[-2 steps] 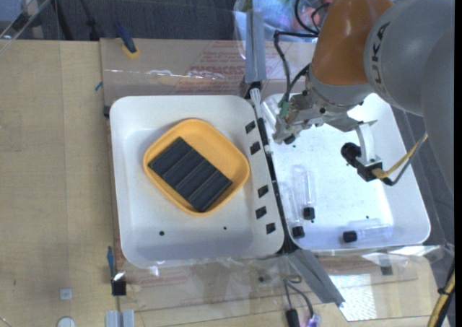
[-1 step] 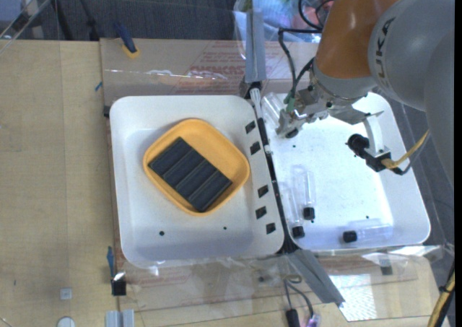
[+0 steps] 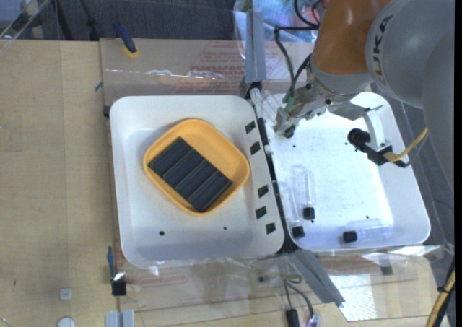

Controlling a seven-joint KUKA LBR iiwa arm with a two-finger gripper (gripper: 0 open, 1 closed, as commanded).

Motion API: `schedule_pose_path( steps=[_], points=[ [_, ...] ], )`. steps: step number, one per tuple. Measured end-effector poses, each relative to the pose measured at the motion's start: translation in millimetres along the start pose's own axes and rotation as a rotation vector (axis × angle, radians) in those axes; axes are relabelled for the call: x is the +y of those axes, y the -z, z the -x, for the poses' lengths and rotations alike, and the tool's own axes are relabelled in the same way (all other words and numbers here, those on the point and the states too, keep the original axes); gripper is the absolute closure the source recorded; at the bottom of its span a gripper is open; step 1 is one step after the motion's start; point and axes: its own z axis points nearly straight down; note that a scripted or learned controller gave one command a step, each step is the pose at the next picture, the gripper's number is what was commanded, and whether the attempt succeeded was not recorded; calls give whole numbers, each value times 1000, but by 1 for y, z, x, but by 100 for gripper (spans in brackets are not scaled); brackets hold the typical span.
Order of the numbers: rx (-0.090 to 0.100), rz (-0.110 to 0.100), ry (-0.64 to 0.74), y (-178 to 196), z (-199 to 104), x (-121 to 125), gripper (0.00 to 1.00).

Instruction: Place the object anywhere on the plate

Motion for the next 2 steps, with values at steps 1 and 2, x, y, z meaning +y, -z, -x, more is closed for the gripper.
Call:
schedule_pose_path(
  steps=[1, 2],
  points=[
    [0, 4, -1, 10, 0, 1, 100],
    [3, -4, 85, 0, -10, -10, 100]
  ],
)
